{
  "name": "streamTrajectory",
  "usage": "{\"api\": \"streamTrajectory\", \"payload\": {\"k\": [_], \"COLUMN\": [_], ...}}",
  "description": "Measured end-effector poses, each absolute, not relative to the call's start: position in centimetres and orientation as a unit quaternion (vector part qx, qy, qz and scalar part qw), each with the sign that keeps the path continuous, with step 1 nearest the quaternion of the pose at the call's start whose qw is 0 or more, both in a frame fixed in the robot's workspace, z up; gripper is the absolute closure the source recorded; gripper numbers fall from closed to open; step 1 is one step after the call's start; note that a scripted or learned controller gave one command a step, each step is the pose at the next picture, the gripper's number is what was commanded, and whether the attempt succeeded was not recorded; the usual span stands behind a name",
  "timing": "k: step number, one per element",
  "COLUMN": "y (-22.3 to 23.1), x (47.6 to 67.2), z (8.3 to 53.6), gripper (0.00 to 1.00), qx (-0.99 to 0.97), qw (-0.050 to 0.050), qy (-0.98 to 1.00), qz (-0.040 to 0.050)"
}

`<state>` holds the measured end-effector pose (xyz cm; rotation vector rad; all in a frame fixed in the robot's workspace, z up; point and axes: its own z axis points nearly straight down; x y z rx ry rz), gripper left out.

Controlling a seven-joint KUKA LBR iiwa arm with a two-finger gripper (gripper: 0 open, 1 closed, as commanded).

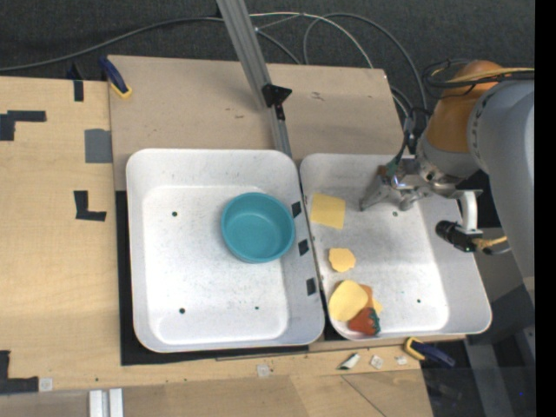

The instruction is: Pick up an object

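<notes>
- Bench [52,233] of pale wood, spreading away from the claw toward the view's left, marked there with dark tape pieces.
- Left bin [156,259], white and shallow, well apart from the claw, on the far side of the divide between the two bins.
- Right bin [434,276], white and shallow, directly under the claw; claw over its upper part, near the back wall.
- Grey arm [508,146] with orange band, reaching in from the view's right and ending at the claw.
- Teal bowl [257,226], upright, round, sitting in the left bin, well to the claw's left and slightly nearer the camera.
- Claw [393,200], tilted down toward the floor of the right bin; fingers splayed apart, released, nothing seen between them.
- Pale yellow square piece [328,210], lying flat in the right bin, just to the claw's left, apart from the fingers.
- Larger yellow rounded piece [347,299], lower in the right bin, below and left of the claw, touching a red item [365,321] at its lower edge.
- Small yellow lump [341,260], between the square piece and the larger rounded piece, below and left of the claw, not touched by it.
</notes>
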<state>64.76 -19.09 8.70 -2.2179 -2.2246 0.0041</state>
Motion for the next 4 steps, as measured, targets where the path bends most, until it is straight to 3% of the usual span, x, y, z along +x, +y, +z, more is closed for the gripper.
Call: {"api": "streamTrajectory", "payload": {"k": [1, 2, 3, 4], "y": [-19.0, -19.3, -19.1, -19.1], "x": [64.8, 65.9, 65.5, 65.6], "z": [9.9, 15.4, 21.7, 23.3], "gripper": [1.0, 1.0, 1.0, 1.0], "qx": [-0.706, -0.706, -0.706, -0.706], "qw": [0.0, -0.002, -0.003, -0.001], "qy": [-0.709, -0.708, -0.708, -0.708], "qz": [0.0013, -0.0012, -0.0015, -0.0004]}}
